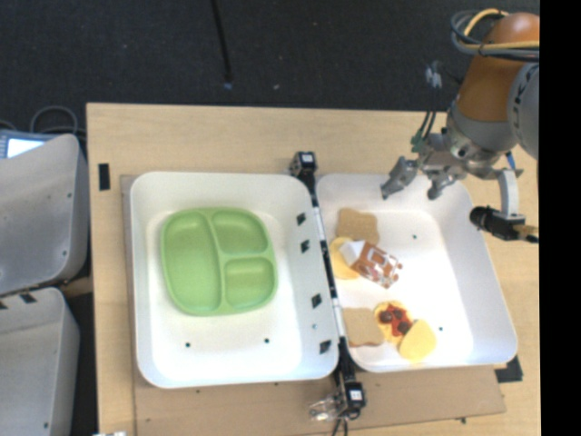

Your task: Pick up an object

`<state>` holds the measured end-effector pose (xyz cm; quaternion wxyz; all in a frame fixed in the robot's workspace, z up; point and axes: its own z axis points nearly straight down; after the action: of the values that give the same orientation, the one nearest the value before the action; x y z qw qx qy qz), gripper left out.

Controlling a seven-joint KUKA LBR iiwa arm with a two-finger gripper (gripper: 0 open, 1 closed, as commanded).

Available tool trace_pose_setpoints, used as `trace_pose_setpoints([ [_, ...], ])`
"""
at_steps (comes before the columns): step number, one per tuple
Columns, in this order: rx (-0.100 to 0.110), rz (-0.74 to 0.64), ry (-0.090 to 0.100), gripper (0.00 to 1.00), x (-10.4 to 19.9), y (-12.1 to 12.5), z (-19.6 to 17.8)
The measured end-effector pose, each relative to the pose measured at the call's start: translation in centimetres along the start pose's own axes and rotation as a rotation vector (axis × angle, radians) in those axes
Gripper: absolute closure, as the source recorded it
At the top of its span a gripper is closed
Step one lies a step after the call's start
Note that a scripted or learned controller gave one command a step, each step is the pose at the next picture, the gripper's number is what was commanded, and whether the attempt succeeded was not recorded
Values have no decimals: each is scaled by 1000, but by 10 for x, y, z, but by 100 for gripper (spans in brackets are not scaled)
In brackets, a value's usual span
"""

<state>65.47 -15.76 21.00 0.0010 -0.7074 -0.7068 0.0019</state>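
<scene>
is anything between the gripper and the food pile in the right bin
Nothing visible is. The gripper, jaws apart, hangs over the right bin's far edge, and only bare white floor lies between it and the food pile.

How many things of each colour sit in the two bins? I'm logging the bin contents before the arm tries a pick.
Green: 1, the divided plate in the left bin
Brown: 2, the toast slices in the right bin
Yellow: 2, the pieces
Red and brown: 2, the streaked pieces
Total: 7
</scene>
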Motion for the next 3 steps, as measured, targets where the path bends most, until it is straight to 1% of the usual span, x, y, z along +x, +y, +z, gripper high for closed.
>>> trace_pose_setpoints([
  [1, 0, 2, 0, 0, 0, -3, 63],
  [2, -5, 6, -1, 0, -2, -2, 110],
  [3, -13, 7, -2, 100, -3, 0, 95],
])
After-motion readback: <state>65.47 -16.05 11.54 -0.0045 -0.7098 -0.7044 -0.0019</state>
